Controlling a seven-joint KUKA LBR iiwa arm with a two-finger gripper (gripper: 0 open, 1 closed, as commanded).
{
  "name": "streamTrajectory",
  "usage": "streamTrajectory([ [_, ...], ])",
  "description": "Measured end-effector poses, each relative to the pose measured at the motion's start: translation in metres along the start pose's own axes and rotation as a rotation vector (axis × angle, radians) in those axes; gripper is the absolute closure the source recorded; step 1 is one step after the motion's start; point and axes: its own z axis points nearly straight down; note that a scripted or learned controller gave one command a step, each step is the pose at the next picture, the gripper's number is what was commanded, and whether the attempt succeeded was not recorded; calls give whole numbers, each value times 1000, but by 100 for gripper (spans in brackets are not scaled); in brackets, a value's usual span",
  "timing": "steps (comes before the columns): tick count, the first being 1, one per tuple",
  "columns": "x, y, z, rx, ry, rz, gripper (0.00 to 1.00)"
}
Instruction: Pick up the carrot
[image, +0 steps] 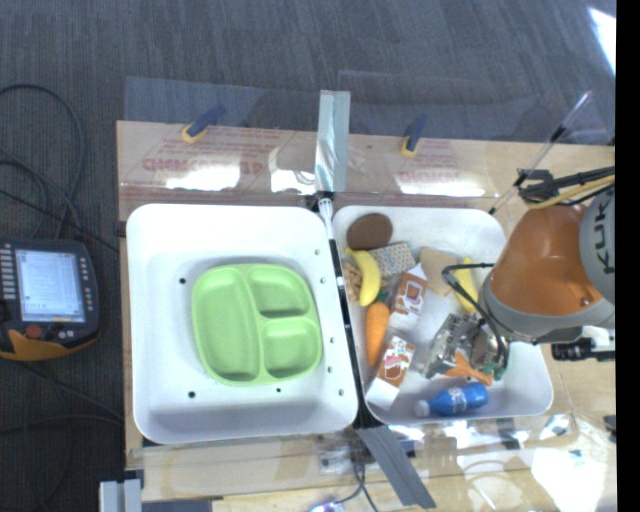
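Lengthwise up-down, carrot (376, 333) (wider end upward) beside the banana (364, 277); claw (462, 350) nearby, grip state unclear.

Glossy white plastic bins (150, 330), matt green plastic tray (257, 322)

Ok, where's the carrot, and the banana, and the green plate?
carrot (376, 332): camera view, middle of its orange body.
banana (366, 277): camera view, middle of the yellow curve.
green plate (222, 325): camera view, floor of its large left compartment.
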Motion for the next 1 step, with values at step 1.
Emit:
streamTrajectory([
  [1,-2,-21,-94,2,-3,-235,100],
])
